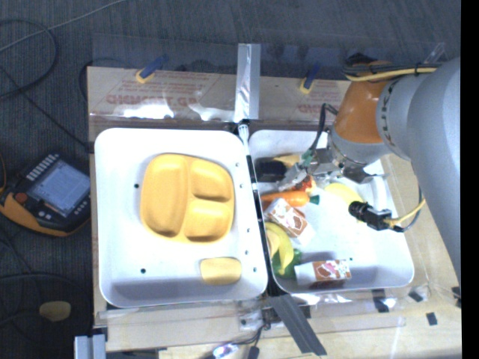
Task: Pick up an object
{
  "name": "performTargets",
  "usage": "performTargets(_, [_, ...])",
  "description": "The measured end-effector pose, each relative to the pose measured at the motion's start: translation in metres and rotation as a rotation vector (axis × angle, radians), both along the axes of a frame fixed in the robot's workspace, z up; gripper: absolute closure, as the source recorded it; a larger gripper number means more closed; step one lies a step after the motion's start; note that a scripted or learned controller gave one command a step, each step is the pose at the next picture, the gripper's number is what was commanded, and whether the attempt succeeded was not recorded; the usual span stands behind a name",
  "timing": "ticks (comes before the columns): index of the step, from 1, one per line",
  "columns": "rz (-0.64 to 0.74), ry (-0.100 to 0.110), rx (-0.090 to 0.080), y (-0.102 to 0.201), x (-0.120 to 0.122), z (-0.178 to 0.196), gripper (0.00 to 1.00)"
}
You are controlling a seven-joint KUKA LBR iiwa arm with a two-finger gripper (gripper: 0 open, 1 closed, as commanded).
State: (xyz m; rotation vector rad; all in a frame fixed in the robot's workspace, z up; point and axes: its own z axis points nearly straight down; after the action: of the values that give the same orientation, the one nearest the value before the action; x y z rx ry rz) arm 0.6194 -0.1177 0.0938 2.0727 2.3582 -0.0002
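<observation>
While the grey arm with its orange band (pixel 367 114) reaches in over the right-hand shallow white bin (pixel 397 264), its hand (pixel 323 164) sits low among the clutter at the bin's far end. How far the hand is open cannot be told, nor whether it has hold of anything.

Just beside it lie a small orange carrot-shaped toy (pixel 293 197) and a black block (pixel 269 169). Nearer the front lie a red-and-white patterned carton (pixel 288 218), a yellow-green banana-like piece (pixel 281 249) and a second small printed box (pixel 328 270). The left bin (pixel 112 275) carries a yellow sectioned plastic tray (pixel 187 197) and a yellow sponge-like block (pixel 221 270).

This looks like the reaching or closing step of a pick. Next, the hand should probably close on one item and lift straight up, clear of its neighbours.
</observation>
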Motion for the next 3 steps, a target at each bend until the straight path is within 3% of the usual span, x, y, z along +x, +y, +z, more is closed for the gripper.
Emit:
performTargets(1, [0.0, 0.002, 0.002, 0.0, 0.0, 0.009, 1.0])
performTargets(2, [-0.093, 0.003, 0.0, 0.054, 0.035, 0.09, 1.0])
performTargets(3, [-0.094, 0.003, -0.001, 0.053, 0.035, 0.09, 0.0])
